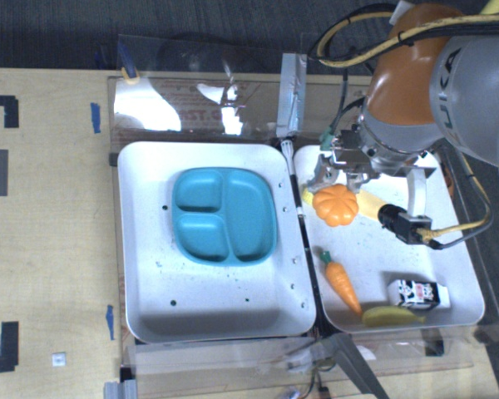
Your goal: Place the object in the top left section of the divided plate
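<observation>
We are looking down on two white bins sitting side by side. The left bin (141,281) is holding a blue divided plate (225,214), lying flat near the bin's middle, and we are seeing nothing resting in any of its sections. The right bin (457,289) is holding the loose items. An orange pumpkin (336,205) is lying at the far left of this bin, close to the wall shared with the plate's bin. The gripper (333,169) is hanging directly over the far edge of the pumpkin, and we cannot tell whether it is open, closed, or gripping the pumpkin. A pale yellow object (368,203) is lying just to the right of the pumpkin, touching it. A carrot (341,283) is lying nearer, pointing toward the near right. A yellow-green banana (391,314) is resting along the near wall, and a small black-and-white carton (414,293) is sitting just beyond it.
</observation>
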Robot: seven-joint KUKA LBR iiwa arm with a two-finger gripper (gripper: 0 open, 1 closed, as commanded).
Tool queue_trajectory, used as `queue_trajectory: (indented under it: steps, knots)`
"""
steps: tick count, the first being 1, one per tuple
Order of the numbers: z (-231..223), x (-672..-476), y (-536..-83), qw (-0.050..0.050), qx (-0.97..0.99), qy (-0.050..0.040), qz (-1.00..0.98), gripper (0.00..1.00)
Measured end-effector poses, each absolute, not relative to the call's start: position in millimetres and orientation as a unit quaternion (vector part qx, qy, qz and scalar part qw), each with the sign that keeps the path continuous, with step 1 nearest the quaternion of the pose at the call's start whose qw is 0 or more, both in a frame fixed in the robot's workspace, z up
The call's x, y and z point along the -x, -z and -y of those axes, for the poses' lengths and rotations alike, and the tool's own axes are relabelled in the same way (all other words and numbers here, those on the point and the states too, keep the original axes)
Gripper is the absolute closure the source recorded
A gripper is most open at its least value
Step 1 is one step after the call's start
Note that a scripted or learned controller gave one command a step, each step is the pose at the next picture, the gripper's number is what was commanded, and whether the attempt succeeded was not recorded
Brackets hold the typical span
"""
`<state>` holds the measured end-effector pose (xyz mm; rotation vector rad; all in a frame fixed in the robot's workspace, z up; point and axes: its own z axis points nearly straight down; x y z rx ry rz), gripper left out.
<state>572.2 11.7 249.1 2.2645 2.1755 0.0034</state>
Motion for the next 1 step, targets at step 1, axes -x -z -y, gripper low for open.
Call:
queue_trajectory:
  steps: [1]
  knots:
    - [-41.3,-496.8,-199.2,-0.002,-0.664,0.0015,-0.748,1.0]
